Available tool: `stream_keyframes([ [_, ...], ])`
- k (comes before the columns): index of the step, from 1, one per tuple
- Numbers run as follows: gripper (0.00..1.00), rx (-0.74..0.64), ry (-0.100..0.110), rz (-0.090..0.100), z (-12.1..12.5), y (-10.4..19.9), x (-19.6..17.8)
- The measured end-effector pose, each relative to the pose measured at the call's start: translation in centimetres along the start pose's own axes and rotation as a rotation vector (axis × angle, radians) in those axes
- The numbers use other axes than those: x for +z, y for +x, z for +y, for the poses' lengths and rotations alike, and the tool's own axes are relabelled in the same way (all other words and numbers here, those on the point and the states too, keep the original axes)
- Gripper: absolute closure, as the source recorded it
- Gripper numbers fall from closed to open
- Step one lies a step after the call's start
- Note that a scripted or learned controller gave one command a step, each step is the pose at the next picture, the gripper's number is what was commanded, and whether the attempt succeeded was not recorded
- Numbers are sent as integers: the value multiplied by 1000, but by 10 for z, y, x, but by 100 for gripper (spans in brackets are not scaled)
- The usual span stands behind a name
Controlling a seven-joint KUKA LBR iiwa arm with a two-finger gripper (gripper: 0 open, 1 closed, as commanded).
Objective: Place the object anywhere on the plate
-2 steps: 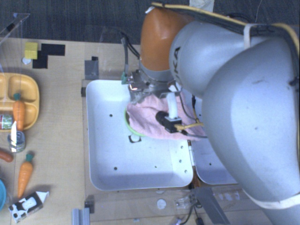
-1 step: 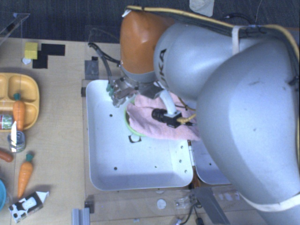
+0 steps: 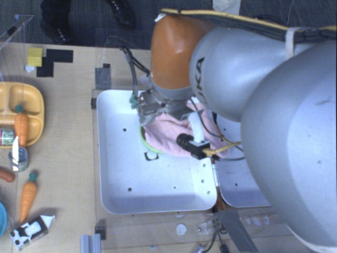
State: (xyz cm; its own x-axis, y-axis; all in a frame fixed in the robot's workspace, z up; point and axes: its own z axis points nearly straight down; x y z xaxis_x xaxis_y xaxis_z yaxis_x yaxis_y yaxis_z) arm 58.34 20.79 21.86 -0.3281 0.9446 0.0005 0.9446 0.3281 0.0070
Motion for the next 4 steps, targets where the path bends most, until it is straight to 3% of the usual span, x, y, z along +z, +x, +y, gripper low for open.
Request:
stream_keyframes([
  [1, 100, -306, 3, 1, 6, 16, 58],
  [2, 100, -323, -4, -2, 8, -35, -10],
  [3, 100, -167, 3, 0, -41, -81, 63],
  [4, 100, 79, 1, -3, -19, -30, 103],
])
